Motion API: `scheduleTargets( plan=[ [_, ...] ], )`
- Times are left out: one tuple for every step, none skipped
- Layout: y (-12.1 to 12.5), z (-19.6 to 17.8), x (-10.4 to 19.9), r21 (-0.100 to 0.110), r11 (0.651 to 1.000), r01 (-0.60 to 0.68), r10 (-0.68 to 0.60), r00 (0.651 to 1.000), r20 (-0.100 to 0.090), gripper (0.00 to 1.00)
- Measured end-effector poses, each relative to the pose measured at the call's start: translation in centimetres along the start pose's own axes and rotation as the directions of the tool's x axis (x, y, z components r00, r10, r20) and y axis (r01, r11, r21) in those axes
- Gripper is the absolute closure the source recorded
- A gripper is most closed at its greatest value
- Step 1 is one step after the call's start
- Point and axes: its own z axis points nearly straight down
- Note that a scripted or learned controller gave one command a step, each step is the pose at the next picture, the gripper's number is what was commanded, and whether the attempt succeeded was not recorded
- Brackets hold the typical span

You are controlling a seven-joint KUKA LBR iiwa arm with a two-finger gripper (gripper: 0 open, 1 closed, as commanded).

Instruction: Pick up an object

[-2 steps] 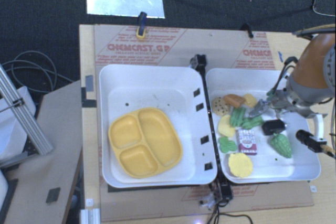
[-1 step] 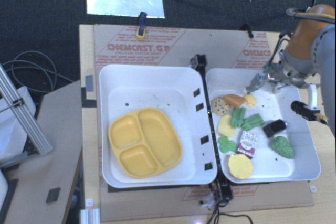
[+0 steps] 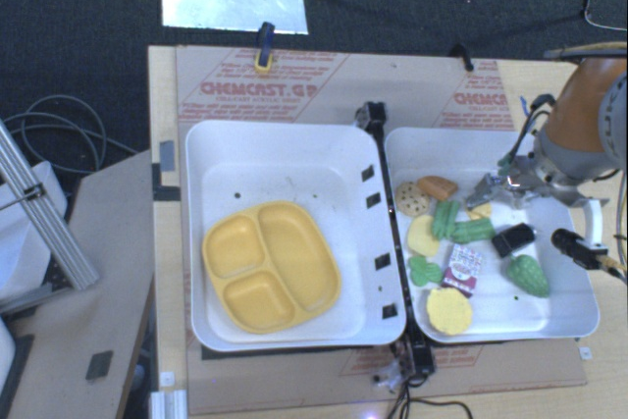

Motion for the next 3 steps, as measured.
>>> scheduleTargets(
  plan=[
    [-4.1, 0.0, 0.3, -0.001, 1.000, 0.000, 0.000, 1.000, 0.000, 0.00],
    [6.5, -0.3, 1.7, -0.016, 1.000, 0.009, -0.009, 1.000, 0.004, 0.00],
    [-5.0, 0.1, 3.2, 0.005, 1.000, -0.002, 0.002, 1.000, -0.002, 0.00]
  ],
)
